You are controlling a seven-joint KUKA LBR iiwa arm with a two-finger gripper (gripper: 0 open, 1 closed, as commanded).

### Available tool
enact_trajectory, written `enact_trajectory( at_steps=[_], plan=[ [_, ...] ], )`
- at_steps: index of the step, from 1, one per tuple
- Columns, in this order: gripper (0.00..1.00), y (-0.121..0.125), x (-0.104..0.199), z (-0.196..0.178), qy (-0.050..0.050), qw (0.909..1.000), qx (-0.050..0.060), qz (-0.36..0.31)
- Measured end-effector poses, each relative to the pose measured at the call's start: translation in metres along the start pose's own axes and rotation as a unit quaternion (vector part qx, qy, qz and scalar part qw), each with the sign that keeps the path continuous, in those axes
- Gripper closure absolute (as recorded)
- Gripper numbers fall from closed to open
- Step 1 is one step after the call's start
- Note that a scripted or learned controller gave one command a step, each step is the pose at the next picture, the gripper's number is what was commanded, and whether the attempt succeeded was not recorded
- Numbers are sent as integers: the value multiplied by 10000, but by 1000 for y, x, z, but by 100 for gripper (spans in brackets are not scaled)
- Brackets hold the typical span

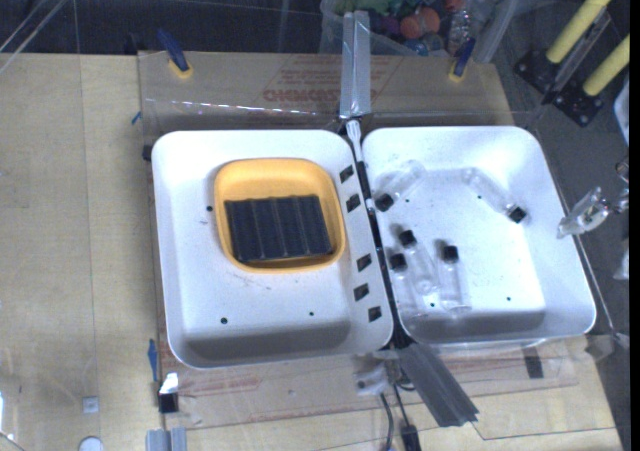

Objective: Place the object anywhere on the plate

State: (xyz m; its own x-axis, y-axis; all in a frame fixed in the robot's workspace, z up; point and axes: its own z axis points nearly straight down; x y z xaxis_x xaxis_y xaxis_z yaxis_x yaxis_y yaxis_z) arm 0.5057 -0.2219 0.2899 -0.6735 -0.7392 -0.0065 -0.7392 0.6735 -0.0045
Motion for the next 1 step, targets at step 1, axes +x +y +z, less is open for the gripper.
enact_trajectory(
  at_steps=[1],
  plan=[
    [0,3,3,-4,0,10000,-1,49]
  ],
)
